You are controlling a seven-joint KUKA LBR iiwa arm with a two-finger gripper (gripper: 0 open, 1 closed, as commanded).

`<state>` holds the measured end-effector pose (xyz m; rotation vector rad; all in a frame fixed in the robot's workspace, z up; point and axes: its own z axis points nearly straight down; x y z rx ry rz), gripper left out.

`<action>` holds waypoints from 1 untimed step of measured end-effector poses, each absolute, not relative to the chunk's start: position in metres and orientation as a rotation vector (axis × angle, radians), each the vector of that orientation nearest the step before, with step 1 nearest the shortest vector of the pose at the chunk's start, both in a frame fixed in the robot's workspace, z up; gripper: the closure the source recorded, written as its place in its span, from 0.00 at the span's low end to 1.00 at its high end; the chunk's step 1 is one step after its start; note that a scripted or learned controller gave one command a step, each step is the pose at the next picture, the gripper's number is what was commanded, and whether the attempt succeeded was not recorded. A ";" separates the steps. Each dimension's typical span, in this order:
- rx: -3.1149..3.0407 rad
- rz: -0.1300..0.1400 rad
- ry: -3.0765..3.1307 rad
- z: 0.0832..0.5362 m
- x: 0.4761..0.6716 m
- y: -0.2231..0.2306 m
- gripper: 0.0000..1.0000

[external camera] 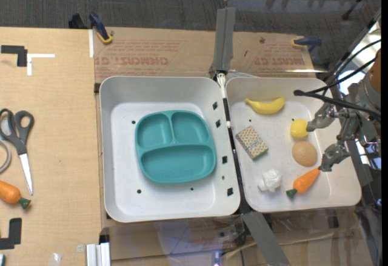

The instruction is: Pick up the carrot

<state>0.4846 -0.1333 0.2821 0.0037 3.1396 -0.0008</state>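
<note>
Fingers spread open and holding nothing: one tip sits near the lemon (298, 129), the other hangs just right of the carrot's fat end, so the gripper (322, 145) hovers over the right bin (254, 198) at its right side. Height above the bin floor is hard to judge from this slanted view; it looks raised, not touching anything.

Carrot (305, 180) lies in the right bin, bottom-right area, just below the egg (304, 153) and close to it, possibly touching. Long axis runs diagonal: green stem end points lower-left, orange fat end points upper-right toward the gripper. From the fingers the carrot is down and slightly left, near.

Other stuff, placed from the carrot: white crumpled lump (270, 180) just left of it, patterned sponge (251, 142) up-left, banana (265, 105) well above. Left bin (115, 137) holds a teal tray (174, 146), well apart to the left. A second carrot (11, 192) lies out on the tabletop (48, 137) far left, near the scissors (18, 137); the bin carrot is by far the nearer one to the arm.

Judgement: pre-grasp stage. Next move needs a shift down-left and a descent, fingers straddling the carrot across its diagonal. Risk: the egg crowds the top side, so a finger could nudge it.
</note>
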 end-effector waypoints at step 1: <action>0.466 0.001 3.107 0.151 0.478 -0.174 0.00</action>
